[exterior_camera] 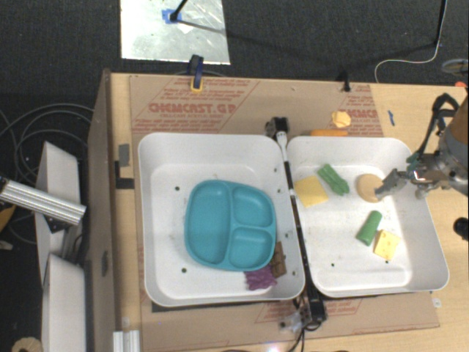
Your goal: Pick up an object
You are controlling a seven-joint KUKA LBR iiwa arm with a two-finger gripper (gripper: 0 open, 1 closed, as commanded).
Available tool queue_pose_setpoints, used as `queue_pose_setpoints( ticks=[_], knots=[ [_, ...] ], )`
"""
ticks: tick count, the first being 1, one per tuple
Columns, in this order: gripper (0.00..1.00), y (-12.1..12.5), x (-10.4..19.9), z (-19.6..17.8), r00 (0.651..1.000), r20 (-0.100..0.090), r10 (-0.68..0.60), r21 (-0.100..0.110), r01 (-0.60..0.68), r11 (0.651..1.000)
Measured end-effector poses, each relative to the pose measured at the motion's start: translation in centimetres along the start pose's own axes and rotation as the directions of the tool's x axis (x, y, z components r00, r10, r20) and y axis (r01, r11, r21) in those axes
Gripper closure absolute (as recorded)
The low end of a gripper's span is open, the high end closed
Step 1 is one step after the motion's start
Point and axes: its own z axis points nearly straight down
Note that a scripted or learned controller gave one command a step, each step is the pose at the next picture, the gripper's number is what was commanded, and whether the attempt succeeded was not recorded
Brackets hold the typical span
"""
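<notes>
In the left bin (157, 196) we see a teal divided plate (229, 224). In the right bin (421, 259) lie a yellow block (311, 191), two green pieces (333, 179) and a tan round piece (367, 185). The gripper (392, 182) sits just beside the tan round piece; we cannot tell how it is set.

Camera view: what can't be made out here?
- Gripper: small and dark over the right bin; its grip state is unreadable.
- Tan round object: partly covered by the gripper; contact unclear.
- Arm: cut off by the right edge.
- Brown and purple items: tucked beside the teal plate; too small to identify.
</notes>
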Motion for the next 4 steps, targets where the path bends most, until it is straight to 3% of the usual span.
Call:
queue_pose_setpoints(
  ticks=[1, 2, 3, 4],
  knots=[
    [0.00, 1.1, 3.0, 12.7, 1.000, -0.004, -0.004, 0.010, 0.004, 1.000],
    [0.00, -4.4, -0.6, 14.8, 1.000, 0.000, 0.006, 0.004, -0.006, 1.000],
    [0.00, 0.2, 2.9, 6.5, 1.000, 0.001, -0.007, -0.010, 0.007, 1.000],
    [0.00, -1.2, 1.1, 15.0, 1.000, 0.000, 0.003, 0.002, -0.003, 1.000]
  ],
)
